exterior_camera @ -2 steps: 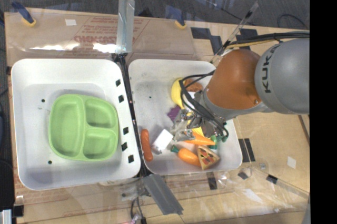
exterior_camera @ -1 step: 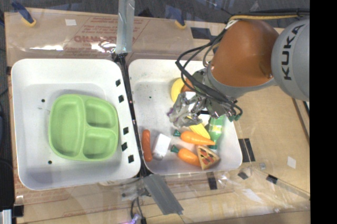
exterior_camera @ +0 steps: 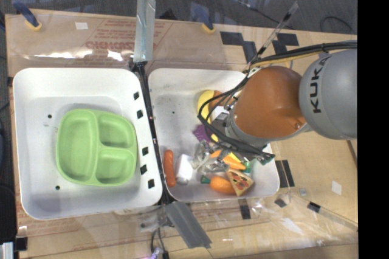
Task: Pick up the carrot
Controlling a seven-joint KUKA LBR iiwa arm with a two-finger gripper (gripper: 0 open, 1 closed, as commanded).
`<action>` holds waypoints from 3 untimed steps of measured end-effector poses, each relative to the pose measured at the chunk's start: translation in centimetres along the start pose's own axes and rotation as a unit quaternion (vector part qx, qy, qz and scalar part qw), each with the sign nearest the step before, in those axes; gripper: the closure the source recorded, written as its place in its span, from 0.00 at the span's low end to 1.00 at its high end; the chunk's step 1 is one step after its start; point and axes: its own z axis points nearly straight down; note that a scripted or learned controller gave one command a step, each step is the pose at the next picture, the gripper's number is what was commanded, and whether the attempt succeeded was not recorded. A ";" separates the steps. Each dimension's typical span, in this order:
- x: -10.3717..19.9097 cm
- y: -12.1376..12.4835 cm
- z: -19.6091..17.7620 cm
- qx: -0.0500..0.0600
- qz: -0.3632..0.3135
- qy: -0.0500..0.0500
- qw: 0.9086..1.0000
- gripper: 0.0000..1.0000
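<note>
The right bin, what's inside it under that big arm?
Inside the right bin: a carrot by the left wall, a yellow item, and mixed toys. The arm covers whatever lies beneath it.

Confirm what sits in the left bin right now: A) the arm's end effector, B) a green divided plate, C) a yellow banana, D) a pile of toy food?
B: the green divided plate lies alone in the left bin, while the toy food is piled in the right bin.

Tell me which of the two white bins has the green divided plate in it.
The left bin holds the green divided plate; the right bin, under the arm, holds a clutter of toy food instead.
</note>
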 end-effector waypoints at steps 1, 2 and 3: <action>-5.1 2.6 -12.8 -0.003 -0.054 0.000 0.999 1.00; -1.3 -0.4 -4.8 -0.011 -0.191 0.005 0.982 1.00; -0.9 1.0 -2.1 -0.011 -0.307 0.004 0.952 1.00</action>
